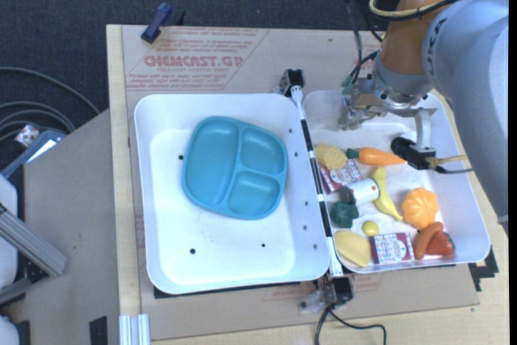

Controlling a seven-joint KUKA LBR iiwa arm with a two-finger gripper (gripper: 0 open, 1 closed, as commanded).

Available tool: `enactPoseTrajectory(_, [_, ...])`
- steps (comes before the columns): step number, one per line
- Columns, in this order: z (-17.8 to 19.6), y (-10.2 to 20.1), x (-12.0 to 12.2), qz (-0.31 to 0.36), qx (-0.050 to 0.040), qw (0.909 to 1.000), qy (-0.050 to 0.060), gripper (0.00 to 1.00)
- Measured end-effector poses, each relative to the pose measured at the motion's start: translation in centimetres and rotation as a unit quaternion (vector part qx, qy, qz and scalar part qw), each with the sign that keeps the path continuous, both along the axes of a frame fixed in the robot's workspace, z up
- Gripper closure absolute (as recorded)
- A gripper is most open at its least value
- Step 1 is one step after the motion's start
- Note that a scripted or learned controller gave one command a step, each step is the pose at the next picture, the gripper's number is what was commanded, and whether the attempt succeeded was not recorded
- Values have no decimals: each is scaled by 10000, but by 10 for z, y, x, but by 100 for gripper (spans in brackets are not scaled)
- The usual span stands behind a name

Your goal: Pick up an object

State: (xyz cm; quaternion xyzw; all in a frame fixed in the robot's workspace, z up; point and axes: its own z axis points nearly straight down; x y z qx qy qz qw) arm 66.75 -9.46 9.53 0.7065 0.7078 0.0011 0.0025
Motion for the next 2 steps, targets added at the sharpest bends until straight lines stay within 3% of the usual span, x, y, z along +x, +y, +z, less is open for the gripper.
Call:
enactPoseTrajectory(1, [0, 0, 0, 0, 0, 10000, 2, 0])
enactPoseTrajectory(2, [10, 0, 1, 3, -2, 10000, -13, 100])
